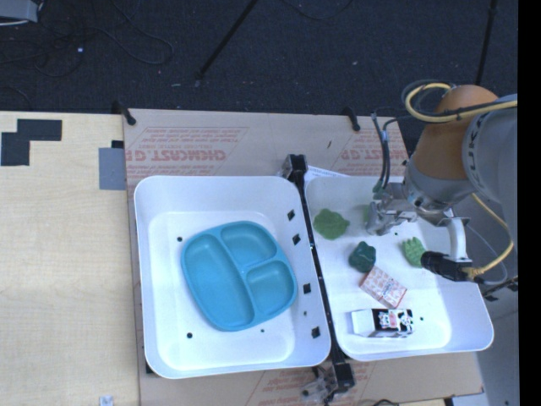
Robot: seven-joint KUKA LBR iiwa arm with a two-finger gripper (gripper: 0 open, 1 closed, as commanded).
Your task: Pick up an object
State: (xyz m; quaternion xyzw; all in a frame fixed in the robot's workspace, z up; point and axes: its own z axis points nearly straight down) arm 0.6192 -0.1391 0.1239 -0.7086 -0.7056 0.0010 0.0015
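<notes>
Right bin point(473, 332) on the table, tool point(387, 218) low over its far part, grip state unclear, light green toy point(331, 223) left of the tool, dark green toy point(363, 256), card point(384, 287), small box point(383, 321) nearer, blue plate point(238, 273) in left bin point(152, 277).

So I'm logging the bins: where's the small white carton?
In the camera view, the small white carton lies in the right bin near its front edge, just below the red patterned packet.

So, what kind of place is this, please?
Probably a robotics lab bench set up for grasping trials: a robot arm reaches over two white bins, and loose cables lie on the dark floor behind.
</notes>
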